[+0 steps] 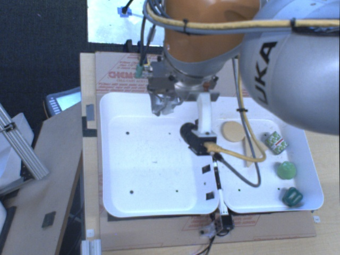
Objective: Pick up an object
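My gripper [161, 106] hangs over the far edge of the left bin [143, 169], under the big orange and grey wrist. I see nothing between its tips. The objects lie in the right bin [263, 193]: a tan wooden spoon [232, 131] near the middle, a small white box with green and red print [276, 142], a light green ball [287, 170] and a dark teal piece [292, 196] along the right side. All of them are well to the right of the gripper.
The arm's body covers the far part of the right bin. A brown cardboard sheet [114, 78] lies under both bins. A lower table with a grey rail [24, 153] stands to the left.
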`<state>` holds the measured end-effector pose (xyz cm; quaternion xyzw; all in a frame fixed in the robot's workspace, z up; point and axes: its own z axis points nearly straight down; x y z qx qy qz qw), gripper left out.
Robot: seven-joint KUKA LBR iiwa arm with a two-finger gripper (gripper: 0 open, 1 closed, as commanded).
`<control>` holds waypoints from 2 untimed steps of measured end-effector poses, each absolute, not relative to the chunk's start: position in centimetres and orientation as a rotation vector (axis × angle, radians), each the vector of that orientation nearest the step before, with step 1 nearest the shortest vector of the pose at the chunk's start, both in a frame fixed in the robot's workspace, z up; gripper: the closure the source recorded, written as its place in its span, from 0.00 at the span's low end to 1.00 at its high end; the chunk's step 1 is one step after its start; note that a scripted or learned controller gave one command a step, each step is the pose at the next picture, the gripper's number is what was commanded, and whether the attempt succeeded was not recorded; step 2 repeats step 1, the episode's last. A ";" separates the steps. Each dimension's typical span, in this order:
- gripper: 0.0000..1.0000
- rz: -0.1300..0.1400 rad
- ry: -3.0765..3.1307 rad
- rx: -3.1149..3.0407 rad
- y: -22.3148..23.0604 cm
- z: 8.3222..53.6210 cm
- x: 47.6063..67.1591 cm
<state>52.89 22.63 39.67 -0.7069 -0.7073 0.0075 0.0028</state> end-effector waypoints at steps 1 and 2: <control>1.00 0.023 -2.219 -2.215 23.3 26.8 48.3; 1.00 0.023 -2.219 -2.215 23.3 26.8 48.3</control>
